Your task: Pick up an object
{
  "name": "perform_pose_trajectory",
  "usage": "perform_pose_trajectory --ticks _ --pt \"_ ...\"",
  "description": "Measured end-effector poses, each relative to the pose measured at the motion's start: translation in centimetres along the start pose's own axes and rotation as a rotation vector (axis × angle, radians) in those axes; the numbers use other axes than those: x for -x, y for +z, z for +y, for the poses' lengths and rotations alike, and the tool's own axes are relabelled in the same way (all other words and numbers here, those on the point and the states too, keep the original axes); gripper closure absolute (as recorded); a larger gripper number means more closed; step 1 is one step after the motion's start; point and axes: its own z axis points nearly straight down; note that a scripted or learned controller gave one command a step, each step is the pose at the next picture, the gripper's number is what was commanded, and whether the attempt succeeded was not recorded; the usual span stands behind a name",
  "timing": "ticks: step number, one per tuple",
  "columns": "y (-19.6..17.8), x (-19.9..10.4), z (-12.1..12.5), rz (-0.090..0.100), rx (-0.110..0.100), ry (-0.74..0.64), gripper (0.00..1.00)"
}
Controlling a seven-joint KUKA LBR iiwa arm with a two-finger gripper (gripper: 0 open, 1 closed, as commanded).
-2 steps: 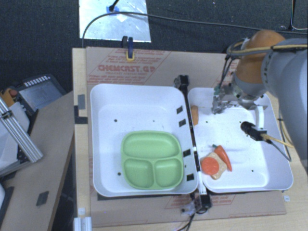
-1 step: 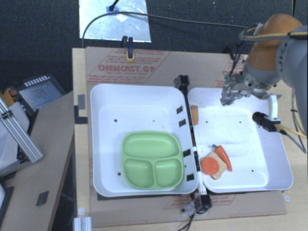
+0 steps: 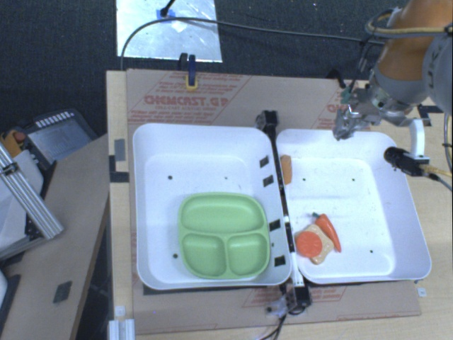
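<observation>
Hovering: gripper (image 3: 345,129), state unclear, at right bin's (image 3: 403,211) 12 o'clock rim. Approach pending; needing descent toward carrot (image 3: 328,231), 6 o'clock.

Robotics lab, bench (image 3: 78,190), white bins (image 3: 205,144), cables (image 3: 283,32)

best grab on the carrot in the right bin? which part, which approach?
Judging by its pose, take the carrot mid-body from straight above, claw closing across its narrow width. It lies flat and slanted, its lower-left side against the orange round piece; the right side faces bare bin floor, leaving finger room there.
</observation>
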Motion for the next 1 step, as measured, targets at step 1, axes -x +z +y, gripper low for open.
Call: perform_pose_trajectory --ticks 1 --pt "-1.91 0.01 0.12 0.001 -0.004 0.0 1.0"
